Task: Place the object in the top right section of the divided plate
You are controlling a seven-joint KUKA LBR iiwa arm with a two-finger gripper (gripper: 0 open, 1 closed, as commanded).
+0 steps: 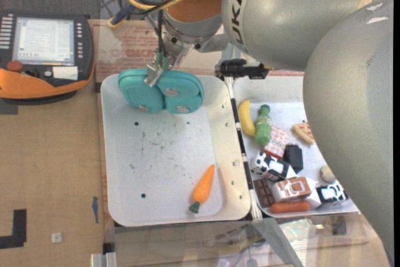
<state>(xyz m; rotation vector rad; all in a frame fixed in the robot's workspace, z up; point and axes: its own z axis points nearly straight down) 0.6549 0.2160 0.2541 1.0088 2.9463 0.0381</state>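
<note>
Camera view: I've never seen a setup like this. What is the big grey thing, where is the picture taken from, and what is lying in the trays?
The picture comes from one fixed camera above a bench, looking down at a slant. The big grey and orange shape is a robot arm reaching in from the right. Its pincer sits at the top of the left bin, right over a teal divided plate. Whether it holds anything is too small to tell. A toy carrot lies alone near that bin's bottom right. The right bin holds a pile of toy foods, among them a banana and a green bottle. At far left sits the control pad.
</note>
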